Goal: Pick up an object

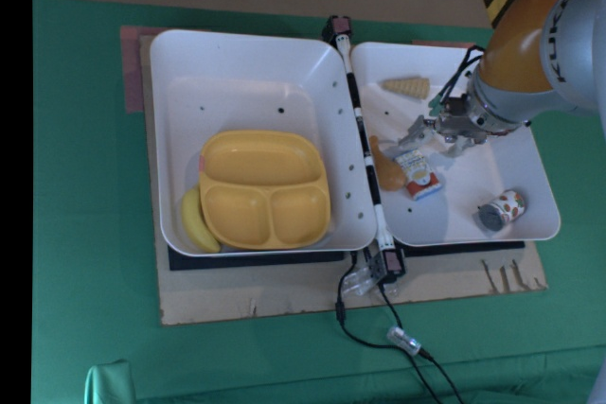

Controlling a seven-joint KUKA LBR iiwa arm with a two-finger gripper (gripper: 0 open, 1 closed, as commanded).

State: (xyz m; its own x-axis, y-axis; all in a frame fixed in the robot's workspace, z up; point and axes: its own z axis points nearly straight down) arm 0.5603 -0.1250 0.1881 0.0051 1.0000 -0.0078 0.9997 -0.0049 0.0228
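Nearest, banana [196, 220] beside yellow tray [265, 189]; gripper [418, 133] over carton [419, 174], whether clamped unclear; "KUKA" on arm [557, 43].

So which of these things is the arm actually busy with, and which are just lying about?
Part of the job, in the right bin near the gripper:
- small carton
- orange piece
- cone-shaped wafer
- small can

Just lying about, in the left bin:
- yellow divided tray
- banana
- cables on the bench
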